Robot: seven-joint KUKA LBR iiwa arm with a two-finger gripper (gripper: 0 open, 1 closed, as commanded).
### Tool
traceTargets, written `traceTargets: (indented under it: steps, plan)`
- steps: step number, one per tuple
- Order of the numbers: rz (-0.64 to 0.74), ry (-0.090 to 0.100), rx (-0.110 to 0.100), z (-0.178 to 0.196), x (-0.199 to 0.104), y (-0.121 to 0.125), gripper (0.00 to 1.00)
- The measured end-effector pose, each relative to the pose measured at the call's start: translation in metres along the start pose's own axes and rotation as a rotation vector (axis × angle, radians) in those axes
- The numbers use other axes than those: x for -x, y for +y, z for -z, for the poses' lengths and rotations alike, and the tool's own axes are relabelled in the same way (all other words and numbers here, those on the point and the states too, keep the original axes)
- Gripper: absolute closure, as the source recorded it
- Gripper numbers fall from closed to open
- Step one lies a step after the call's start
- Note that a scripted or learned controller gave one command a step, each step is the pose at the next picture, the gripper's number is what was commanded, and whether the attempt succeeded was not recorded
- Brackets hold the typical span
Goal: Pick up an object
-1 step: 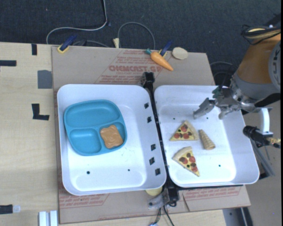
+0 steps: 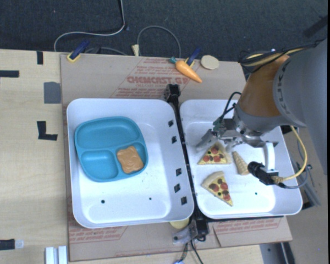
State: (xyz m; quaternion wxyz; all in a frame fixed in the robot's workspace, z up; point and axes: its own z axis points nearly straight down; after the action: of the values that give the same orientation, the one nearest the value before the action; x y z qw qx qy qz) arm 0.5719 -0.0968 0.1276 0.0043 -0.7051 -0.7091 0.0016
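1. Two pizza slices lie in the right bin (image 2: 286,202): one slice (image 2: 214,156) just under the pincer (image 2: 215,138), another slice (image 2: 218,186) nearer the front.
2. The pincer's grip I cannot tell.
3. A cone (image 2: 241,163) lies beside them.
4. The left bin (image 2: 154,191) holds a blue tray (image 2: 102,144) with a cookie (image 2: 130,159).
5. A carrot (image 2: 188,71) rests on the counter (image 2: 22,164) behind.

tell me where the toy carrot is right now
The toy carrot lies on the cardboard sheet behind the two white bins, near the black divider's far end, beside a small round tan piece.
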Motion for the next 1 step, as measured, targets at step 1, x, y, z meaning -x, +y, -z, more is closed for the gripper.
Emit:
traceTargets:
  steps: [1]
  plan:
    - [-0.005,-0.004,0.008,-0.0434,0.0267,0.0132,0.00]
